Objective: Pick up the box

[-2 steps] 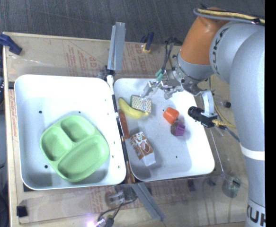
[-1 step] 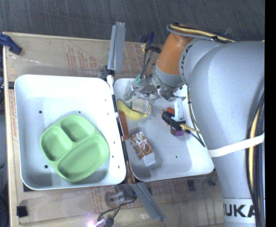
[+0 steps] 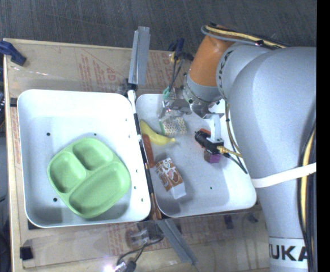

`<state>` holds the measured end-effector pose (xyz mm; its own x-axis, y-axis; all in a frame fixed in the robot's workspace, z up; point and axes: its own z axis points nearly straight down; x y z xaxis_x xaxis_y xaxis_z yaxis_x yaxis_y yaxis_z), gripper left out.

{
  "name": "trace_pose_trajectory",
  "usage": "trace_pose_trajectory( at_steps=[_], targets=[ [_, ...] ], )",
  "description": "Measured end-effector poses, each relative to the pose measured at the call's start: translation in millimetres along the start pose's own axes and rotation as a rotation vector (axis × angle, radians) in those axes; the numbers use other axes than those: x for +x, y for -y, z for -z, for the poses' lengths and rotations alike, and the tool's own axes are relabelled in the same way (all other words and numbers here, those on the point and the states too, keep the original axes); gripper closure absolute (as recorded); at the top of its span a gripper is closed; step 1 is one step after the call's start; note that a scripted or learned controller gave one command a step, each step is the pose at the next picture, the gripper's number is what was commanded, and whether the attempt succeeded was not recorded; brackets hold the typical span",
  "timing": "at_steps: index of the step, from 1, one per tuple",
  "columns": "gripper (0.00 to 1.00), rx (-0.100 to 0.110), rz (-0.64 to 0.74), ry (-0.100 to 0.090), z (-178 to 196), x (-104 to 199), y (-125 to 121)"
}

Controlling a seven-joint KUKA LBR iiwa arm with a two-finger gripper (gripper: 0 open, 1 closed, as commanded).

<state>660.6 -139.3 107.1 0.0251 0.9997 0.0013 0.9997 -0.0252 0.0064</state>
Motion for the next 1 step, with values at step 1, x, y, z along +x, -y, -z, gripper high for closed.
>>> trace_pose_trajectory(
  at_steps=[1],
  targets=[
    [0.00, 0.000, 0.000, 0.000, 0.0, 0.2, 0.0]
  ],
)
